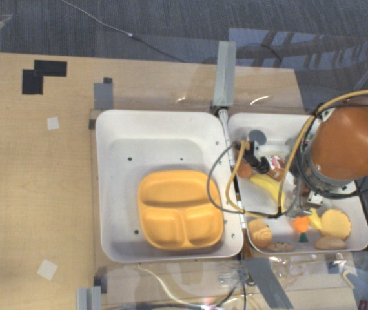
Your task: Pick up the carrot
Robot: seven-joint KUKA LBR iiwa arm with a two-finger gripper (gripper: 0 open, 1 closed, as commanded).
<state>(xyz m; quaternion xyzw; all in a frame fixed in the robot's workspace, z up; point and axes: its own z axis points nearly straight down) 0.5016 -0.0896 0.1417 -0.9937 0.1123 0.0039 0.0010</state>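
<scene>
Camera view from above the bench: the arm [348,144] comes in from the right and hangs over the right bin [363,234], its big orange band swelling over the grey wrist. Below that wrist sits the gripper [303,205], down among the toys, but cables and the wrist housing crowd it, and I cannot tell whether it is apart or together. Nothing is plainly caught in it.

Just below the gripper lies the carrot [300,224], a small orange piece with a green tip, resting on the floor of the right bin near the front wall. It sits very close under the tool, though contact is not clear from this angle. Right beside the carrot, to its right, is a pale yellow round toy [336,223], and under that a tan potato-like piece [330,242]. To the carrot's left, a banana [266,185] lies slanted across the bin floor. Further left and forward, two tan bread-like pieces [259,232] sit in the front left corner. Up behind the banana there is a brown and red cluster of toys [269,166], too jumbled to name.

Yellow and black cables [226,179] loop from the arm across the divide between the bins.

Over in the left bin [116,192], a yellow divided tray [179,210] rests on the floor toward the front right, well apart from the carrot. Both bins stand on the wooden bench [35,192].
</scene>
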